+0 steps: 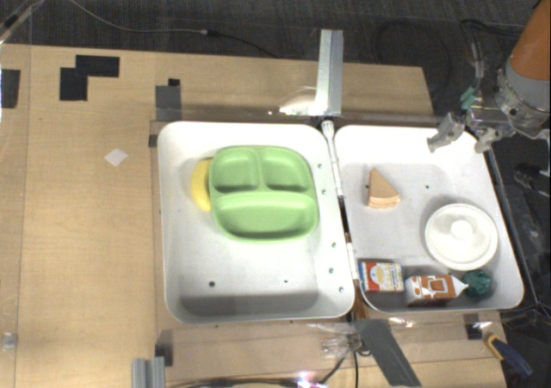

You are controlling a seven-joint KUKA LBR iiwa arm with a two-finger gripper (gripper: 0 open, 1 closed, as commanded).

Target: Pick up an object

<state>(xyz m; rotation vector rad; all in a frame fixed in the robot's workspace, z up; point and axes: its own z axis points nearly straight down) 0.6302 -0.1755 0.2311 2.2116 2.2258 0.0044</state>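
Nearest the desk's (77, 231) front edge, a small red and white carton (380, 275) and a brown and white carton (435, 289) are lying side by side along the front wall of the right bin (413, 163), with a dark green piece (479, 283) sitting at that bin's front right corner. Just behind them a round white lid (461, 234) is resting near the right wall. A tan wedge (381, 189) is lying toward the bin's middle. In the left bin (232, 292) a green divided tray (262, 191) is covering part of a yellow object (200, 186). At the right bin's far right corner the end effector (465, 130) is hanging with its fingers spread apart, gripping nothing.
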